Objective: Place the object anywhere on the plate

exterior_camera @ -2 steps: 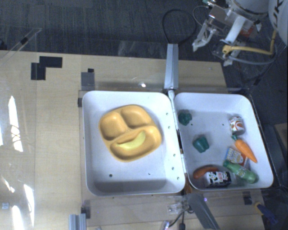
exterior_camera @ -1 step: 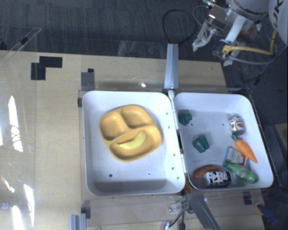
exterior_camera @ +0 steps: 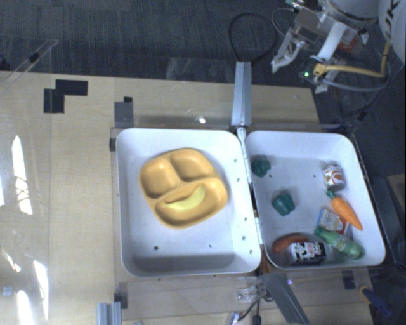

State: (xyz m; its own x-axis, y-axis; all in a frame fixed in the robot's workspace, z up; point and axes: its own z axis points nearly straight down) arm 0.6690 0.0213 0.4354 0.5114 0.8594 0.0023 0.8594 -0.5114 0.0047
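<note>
Jaws [exterior_camera: 285, 56]: you see them up beyond the bins, past the right bin's far edge; open or closed cannot be told.
Plate [exterior_camera: 184, 186]: yellow, three-sectioned, mid left bin [exterior_camera: 127, 241].
Banana [exterior_camera: 187, 200]: lying in the plate's near section.
Right bin [exterior_camera: 298, 143]: two green pieces [exterior_camera: 261, 166] nearest the plate; carrot [exterior_camera: 347, 212], can [exterior_camera: 333, 177], green bottle [exterior_camera: 341, 244], dark carton [exterior_camera: 307, 251] farther off.
Obstructions: you have the metal divider [exterior_camera: 242, 95] between the bins on the table [exterior_camera: 57, 190].

Arm [exterior_camera: 355, 13] cut off at top edge — tool [exterior_camera: 283, 56] blurred.
</note>
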